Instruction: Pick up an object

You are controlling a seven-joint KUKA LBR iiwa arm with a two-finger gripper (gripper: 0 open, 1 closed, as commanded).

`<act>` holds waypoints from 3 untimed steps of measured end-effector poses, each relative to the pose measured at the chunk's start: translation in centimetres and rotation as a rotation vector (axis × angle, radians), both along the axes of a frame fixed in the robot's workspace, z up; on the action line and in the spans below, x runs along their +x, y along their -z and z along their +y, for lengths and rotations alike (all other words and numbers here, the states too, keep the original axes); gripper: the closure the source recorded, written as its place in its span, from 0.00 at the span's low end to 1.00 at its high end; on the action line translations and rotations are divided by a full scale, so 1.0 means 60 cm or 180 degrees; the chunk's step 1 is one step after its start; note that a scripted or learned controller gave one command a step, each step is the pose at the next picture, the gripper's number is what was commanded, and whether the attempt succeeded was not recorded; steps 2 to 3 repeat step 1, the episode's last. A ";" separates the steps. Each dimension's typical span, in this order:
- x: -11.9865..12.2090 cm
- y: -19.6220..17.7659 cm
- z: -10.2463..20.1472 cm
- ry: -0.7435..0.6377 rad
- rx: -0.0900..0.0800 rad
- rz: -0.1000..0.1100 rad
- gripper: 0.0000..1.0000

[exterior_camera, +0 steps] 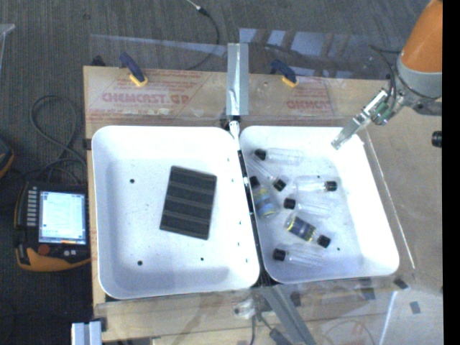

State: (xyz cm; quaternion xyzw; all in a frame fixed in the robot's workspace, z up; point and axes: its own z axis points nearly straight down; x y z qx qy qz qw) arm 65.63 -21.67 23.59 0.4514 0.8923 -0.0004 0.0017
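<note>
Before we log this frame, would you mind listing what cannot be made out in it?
- Arm: cut off by the camera view's top-right corner.
- Tool: too small and blurred to read its state.
- Clear vials in the right bin: transparent against white, so their count and outlines are uncertain.
- Vial labels: too small.

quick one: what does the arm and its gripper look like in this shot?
The arm is a rounded orange segment above a grey wrist section. The gripper is slim and pale grey, tapering to a narrow tip, with small greenish parts where it meets the wrist. No markings readable.
</note>
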 end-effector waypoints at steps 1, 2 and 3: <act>0.000 0.000 0.000 0.0000 0.0000 0.0000 0.00; 0.000 0.000 0.000 0.0000 0.0000 0.0000 0.00; 0.000 0.000 0.000 0.0000 0.0000 0.0000 0.00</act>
